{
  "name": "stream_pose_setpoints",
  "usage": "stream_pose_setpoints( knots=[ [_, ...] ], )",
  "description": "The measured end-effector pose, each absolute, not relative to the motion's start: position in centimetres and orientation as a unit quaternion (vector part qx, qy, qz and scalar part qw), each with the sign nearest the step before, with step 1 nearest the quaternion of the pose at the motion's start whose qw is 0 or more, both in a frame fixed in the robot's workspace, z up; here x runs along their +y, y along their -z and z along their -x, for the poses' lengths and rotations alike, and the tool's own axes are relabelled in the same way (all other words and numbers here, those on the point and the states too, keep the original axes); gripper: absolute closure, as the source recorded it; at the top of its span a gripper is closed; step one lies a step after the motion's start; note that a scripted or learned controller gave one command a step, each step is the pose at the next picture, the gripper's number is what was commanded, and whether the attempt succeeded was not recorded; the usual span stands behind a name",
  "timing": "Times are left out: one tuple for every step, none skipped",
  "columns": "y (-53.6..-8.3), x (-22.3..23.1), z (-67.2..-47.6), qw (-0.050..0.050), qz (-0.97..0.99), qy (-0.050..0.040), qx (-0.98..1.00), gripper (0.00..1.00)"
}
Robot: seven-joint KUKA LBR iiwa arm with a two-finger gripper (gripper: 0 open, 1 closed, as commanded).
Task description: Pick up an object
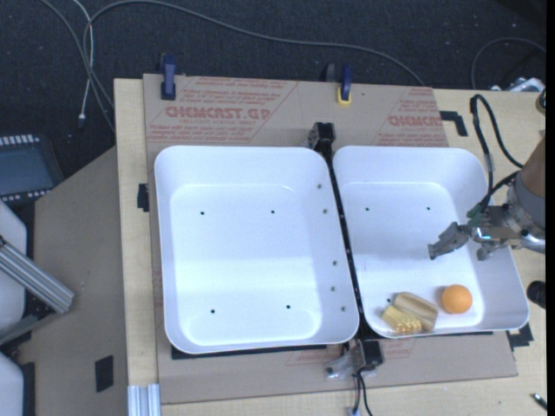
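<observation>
A: Camera view, near edge first: right bin (408, 176) holds two items in its near corner. A tan, corn-like piece (409, 312) lies against the near rim; an orange ball (456, 299) sits just beside it, toward the arm's side.

B: Left bin (173, 232)?

A: Nothing to log there as a target. Both candidates are in the right bin.

B: Progress on the pick?

A: Judged as not yet done. Nothing sits between the fingers (444, 243). Gripper (457, 241) is over the right bin, farther from the camera than the two items, reaching in from the right. Everything is left: line up, descend, close, lift.

B: Finger state?

A: They look slightly spread, dark tips pointing toward the bin's middle, pinching nothing. Resolution is coarse, so the gap is hard to read finely.

B: Target relative to the fingers?

A: Orange ball is nearer the camera than the fingers and apart from them, not touching. Tan piece is also nearer, off toward the divider (340, 232) side. Ball is the closer of the two.

B: Farther back?

A: Desk (130, 232) carries a printed brown board (260, 111) behind the bins, clamped at the far edge by a blue clamp (167, 74) and a second blue clamp (344, 83).
</observation>
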State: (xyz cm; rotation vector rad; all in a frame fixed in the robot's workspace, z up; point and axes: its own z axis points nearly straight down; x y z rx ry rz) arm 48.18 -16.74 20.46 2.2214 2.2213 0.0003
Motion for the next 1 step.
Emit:
stream_pose_setpoints(
  knots=[
    [-21.8, -16.33, -60.4, 0.0, -0.706, -0.0002, 0.708, 0.0]
  ],
)
